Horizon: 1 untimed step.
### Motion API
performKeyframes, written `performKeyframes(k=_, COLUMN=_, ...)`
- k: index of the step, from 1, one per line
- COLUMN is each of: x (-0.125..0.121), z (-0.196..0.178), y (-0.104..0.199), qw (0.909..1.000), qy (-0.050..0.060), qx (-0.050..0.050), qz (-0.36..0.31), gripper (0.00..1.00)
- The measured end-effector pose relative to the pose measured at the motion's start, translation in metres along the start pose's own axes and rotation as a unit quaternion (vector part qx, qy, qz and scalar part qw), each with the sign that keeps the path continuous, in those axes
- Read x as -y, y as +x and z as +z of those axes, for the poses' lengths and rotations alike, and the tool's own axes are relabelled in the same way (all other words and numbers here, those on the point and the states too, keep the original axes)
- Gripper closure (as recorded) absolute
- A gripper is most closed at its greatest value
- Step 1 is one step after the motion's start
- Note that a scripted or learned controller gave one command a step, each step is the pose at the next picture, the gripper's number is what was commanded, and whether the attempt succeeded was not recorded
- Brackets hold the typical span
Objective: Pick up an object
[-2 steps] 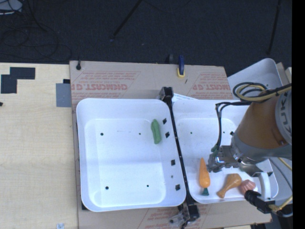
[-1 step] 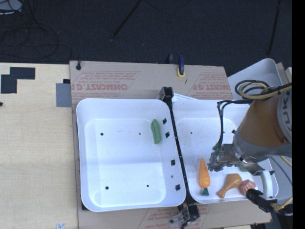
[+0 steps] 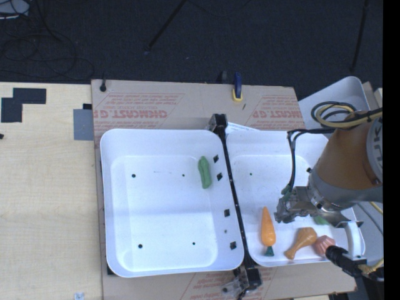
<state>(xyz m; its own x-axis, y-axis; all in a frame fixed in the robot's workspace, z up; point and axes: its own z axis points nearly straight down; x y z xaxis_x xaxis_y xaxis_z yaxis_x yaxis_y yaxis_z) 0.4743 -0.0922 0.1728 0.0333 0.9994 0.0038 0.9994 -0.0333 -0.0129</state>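
Arm reaching in from the right, orange band above the wrist, bent down over the right bin. Pincer low inside that bin, near its front half, dark and compact; cannot tell whether released or clenched, and nothing seen gripped. Black cable looped from the wrist up toward the bin's back edge. Carrot lying lengthwise just left of and slightly in front of the pincer, green stem end toward the front rim, near but apart from the pincer. Drumstick lying tilted in front of the pincer, just right of the carrot, not touching it. Pink item just beside the drumstick's thick end, partly under the arm; kind not discernible. Green pod alone in the left bin, toward its back right, well apart from the pincer and across the divide between bins. Count: two white bins on the bench; one carrot, one drumstick, one pink item in the right; one green pod in the left.
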Motion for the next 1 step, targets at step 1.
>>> performKeyframes(k=1, x=-0.0001, z=-0.0093, y=-0.0005, qw=1.0, qy=0.0, qx=0.0, qz=0.0, gripper=1.0)
